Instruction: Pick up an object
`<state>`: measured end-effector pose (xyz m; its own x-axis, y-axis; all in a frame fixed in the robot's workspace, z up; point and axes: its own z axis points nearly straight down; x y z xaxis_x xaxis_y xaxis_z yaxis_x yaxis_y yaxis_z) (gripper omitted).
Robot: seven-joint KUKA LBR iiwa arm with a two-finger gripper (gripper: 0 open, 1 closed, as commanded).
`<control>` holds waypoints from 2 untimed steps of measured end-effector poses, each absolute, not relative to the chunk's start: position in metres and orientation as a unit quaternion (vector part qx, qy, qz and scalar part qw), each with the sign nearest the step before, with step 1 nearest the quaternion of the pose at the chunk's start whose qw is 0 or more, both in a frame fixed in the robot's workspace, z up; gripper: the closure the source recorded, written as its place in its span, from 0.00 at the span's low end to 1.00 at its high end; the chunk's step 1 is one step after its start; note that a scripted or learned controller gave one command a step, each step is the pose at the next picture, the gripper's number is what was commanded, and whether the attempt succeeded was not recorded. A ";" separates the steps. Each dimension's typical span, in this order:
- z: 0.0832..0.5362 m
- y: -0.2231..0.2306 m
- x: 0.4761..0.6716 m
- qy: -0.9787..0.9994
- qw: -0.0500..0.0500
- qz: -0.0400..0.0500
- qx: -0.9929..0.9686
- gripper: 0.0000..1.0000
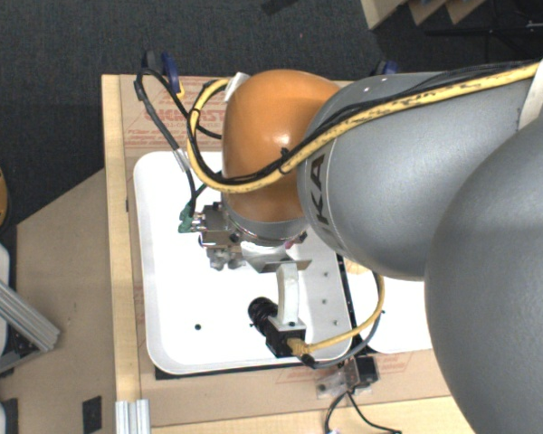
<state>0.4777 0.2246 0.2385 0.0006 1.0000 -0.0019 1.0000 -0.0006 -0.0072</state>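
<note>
Object: a small dark speck [197, 326] lies on the floor of the left bin [163, 269], toward the near edge. It is too small to tell what it is. It lies apart from the gripper [228, 250], nearer the camera and a little to the left.

The gripper hangs over the middle of that same bin, under the orange band [267, 143] of the arm [416, 179]. From above it shows as a cluster of grey metal parts, with a small green piece [186, 220] on its left side. Its lower end is hidden by its own body and the wrist, so it cannot be told whether it is spread or pressed together, nor whether anything is in it.

A white bracket [290, 292] runs from the wrist toward the camera, with a black cylinder [264, 319] beside it above the bin's near right part. A yellow cable [380, 107] runs along the grey arm, loops around the orange band and comes out again by the near rim of the bin. A black cable [158, 107] runs from the far left corner of the worktop [118, 242] down to the gripper.

The arm covers most of the right bin [400, 333], of which a white strip shows below it. The worktop stands on a dark floor [72, 25].
</note>
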 end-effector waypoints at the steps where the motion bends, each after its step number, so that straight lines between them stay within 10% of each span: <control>1: 0.299 0.208 0.480 -0.707 -0.001 -0.003 -0.707 1.00; 2: 0.373 0.187 0.480 -0.707 -0.002 -0.004 -0.707 1.00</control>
